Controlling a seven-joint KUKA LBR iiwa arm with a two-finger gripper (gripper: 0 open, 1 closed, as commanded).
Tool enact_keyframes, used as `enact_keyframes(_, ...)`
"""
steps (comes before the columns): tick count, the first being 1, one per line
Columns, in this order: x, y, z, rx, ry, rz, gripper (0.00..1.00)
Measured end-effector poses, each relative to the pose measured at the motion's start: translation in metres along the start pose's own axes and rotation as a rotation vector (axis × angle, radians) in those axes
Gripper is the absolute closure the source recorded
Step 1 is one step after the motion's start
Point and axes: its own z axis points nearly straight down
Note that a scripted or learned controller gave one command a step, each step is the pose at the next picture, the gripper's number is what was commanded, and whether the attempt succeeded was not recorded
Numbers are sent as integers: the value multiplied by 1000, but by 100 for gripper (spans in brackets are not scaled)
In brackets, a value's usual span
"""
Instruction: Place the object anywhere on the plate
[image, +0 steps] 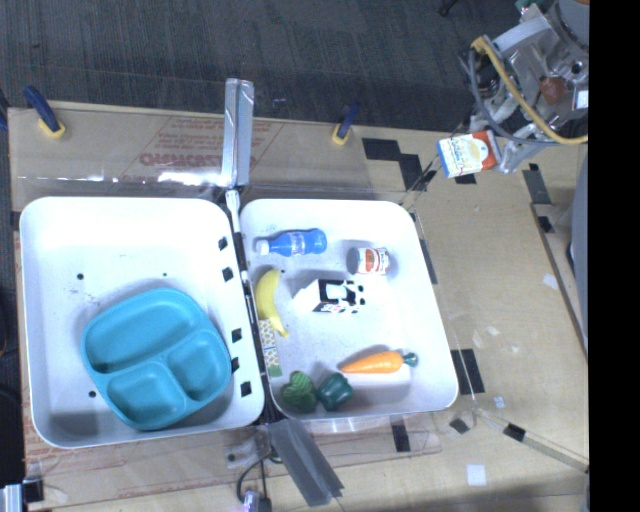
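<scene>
While raised off to the right of the bins, hand (492, 152) pinches small carton (468, 156) w/ fingers closed on it.

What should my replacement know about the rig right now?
Hand: up at the far right, outside the bins, shut on a small carton.
Plate: blue, sectioned, in the left bin, nothing on it.
Right bin: blue bottle, can, banana, carrot, green vegetables.
Done: carton lifted out.
Left: carry it to the plate and release.
</scene>
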Motion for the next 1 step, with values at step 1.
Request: enact_keyframes(1,1,0,0,-1,2,-1,100)
